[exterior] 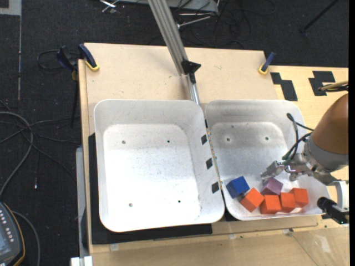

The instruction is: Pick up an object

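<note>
The arm [333, 137] enters from the right edge, where most of its grey and orange body is cut off. Its claw [273, 172] hangs low over the right bin [249, 121], just above a purple block [273, 187]. The metal tips are small and blurred against the bin floor, so I cannot tell whether the claw is released or clenched, and nothing can be made out between them.

The blocks cluster in the right bin's near corner: a blue block [238, 185] on the left, an orange block [252, 199] touching it below, then the purple one, and three more orange blocks [285, 200] packed in a row along the near rim, their edges hard to separate. The left bin [150, 165] sits beside it on the tabletop [144, 73].
</note>
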Tool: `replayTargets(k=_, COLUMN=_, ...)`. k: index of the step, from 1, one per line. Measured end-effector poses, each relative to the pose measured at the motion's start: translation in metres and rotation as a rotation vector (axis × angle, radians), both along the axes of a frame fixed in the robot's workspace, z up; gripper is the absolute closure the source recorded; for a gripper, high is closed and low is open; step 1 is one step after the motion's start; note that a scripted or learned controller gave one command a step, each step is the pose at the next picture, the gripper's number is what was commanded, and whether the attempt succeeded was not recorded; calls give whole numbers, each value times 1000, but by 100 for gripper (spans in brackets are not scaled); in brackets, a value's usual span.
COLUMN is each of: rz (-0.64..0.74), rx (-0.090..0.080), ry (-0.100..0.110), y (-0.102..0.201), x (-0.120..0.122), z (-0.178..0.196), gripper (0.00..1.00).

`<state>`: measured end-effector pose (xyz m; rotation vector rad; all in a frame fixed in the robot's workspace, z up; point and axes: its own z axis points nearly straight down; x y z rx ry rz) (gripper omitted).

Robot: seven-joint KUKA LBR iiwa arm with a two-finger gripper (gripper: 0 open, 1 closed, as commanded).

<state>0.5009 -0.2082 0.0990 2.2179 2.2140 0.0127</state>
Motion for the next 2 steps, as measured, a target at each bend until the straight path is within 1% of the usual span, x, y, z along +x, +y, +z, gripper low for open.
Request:
replayTargets(k=1, rz=1, rx=-2, ry=-2, y=-4, x=-7, z=1, gripper=0)
replayTargets(k=2, rz=9, rx=-2, ry=1, y=32, x=31, z=77, gripper=0)
